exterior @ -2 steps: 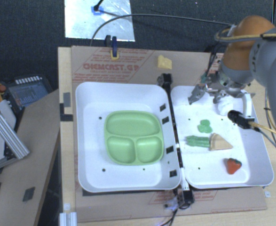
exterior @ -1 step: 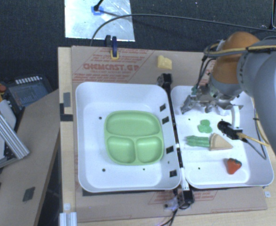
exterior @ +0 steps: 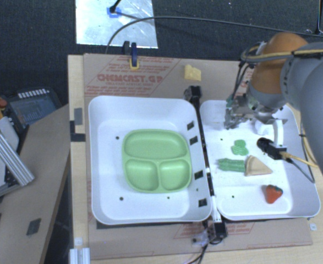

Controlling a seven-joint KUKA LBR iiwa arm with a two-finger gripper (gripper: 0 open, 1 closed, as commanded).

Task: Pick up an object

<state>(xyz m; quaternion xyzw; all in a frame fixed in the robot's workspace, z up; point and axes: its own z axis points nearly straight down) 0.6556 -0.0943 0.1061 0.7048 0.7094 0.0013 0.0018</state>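
Gripper (exterior: 234, 117) poised low over the right bin's (exterior: 299, 199) far end.
We cannot tell its state; a green toy (exterior: 239, 146), cucumber (exterior: 230, 165), wedge (exterior: 257, 167) and strawberry (exterior: 272, 193) lie nearer us.

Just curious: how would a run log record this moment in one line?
pincer: over right bin's back, nothing visibly held | strawberry, cone, green pieces: loose | left bin: green tray
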